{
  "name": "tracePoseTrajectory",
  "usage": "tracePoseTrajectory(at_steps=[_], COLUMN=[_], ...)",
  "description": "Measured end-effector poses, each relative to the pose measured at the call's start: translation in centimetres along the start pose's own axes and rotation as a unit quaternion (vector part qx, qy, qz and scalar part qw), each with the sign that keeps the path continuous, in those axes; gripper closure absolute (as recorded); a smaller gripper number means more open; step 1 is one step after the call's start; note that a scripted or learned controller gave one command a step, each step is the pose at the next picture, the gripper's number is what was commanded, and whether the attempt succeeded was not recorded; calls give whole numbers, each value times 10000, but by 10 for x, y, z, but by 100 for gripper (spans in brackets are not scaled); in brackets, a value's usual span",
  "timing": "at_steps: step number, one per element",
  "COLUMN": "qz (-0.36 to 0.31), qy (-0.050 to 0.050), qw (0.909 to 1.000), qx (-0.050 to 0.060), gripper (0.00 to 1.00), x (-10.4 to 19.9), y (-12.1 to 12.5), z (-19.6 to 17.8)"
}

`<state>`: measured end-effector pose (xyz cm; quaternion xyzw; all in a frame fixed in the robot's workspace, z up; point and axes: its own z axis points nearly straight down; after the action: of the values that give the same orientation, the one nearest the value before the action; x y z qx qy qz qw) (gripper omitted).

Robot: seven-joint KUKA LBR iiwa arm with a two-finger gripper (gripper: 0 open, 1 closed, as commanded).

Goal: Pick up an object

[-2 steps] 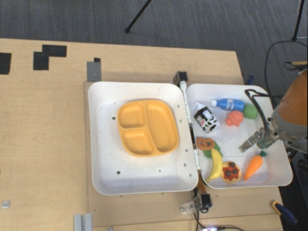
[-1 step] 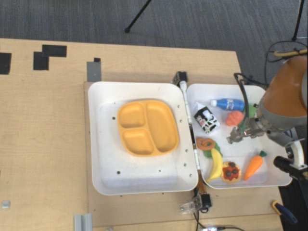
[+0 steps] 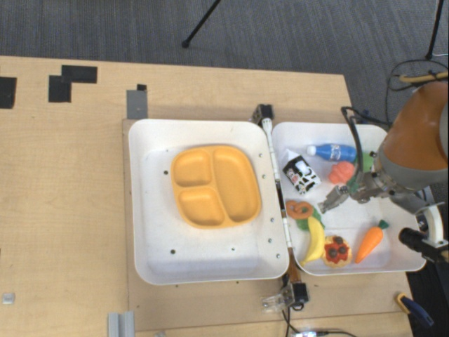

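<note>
Orange-banded arm [image 3: 421,135] hangs over right bin [image 3: 393,262]; hand [image 3: 335,199] spread above banana [image 3: 316,241], pinching nothing

Right bin [image 3: 403,264]: blue bottle [image 3: 332,152], carrot [image 3: 370,242], banana [image 3: 315,239], black-white carton [image 3: 300,174], all lying flat

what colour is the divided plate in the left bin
Yellow-orange all over; the divided plate shows plainly in the camera view, lying in the left bin.

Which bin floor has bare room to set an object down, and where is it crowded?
Left bin: bare white floor rings the yellow divided plate, widest along the near wall and left wall. Right bin: crowded with the blue bottle, banana, carrot and gripper; a small bare patch lies between banana and carrot, beneath the gripper.
</note>
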<state>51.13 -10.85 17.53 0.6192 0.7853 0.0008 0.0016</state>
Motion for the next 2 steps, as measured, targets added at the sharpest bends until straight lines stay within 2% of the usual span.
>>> tracePoseTrajectory(at_steps=[1,2], qz=[267,-502], qy=[1,4], qw=[9996,9987], qx=[8,2], gripper=[0,0], x=[-66,-17], y=[82,34], z=[19,83])
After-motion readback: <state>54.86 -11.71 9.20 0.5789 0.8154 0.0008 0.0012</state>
